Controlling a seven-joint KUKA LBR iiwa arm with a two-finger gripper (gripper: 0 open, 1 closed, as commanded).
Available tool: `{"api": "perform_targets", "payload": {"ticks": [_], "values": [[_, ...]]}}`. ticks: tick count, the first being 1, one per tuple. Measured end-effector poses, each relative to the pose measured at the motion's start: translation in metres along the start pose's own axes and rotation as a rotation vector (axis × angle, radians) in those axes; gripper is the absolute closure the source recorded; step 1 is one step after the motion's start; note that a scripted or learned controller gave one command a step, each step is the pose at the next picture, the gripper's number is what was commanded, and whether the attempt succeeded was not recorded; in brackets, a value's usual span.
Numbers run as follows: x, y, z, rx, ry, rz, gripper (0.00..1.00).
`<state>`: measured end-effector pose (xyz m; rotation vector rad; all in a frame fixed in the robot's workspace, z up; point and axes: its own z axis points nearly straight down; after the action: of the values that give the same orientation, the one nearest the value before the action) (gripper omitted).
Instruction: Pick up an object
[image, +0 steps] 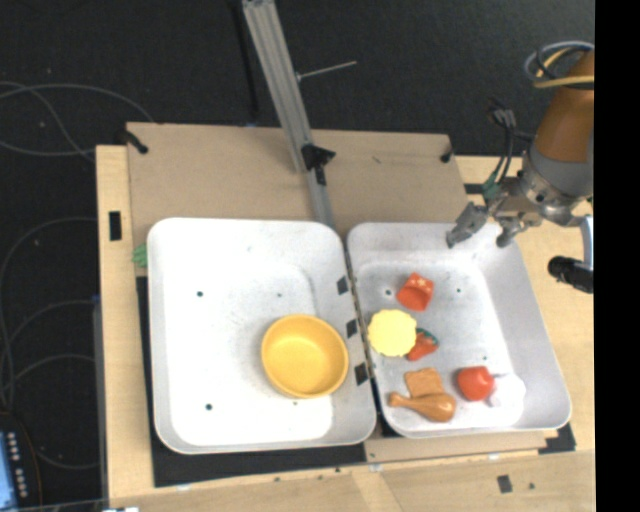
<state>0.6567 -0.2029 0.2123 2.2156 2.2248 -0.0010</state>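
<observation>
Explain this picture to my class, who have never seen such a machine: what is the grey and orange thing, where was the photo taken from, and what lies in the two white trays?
The camera sits above a bench and looks down at a slant. The grey and orange thing is a robot arm reaching in from the right. At its tip is a gripper with two open fingers, holding nothing, above the far edge of the right bin. The left bin holds a yellow bowl. The right bin holds small toy foods: a red piece, a yellow round piece, a brown drumstick and another red piece.
</observation>
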Motion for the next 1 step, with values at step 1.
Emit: {"api": "perform_targets", "payload": {"ticks": [1], "values": [[-0.0009,-0.0003,-0.0002,0.001,-0.002,-0.001,0.00]]}}
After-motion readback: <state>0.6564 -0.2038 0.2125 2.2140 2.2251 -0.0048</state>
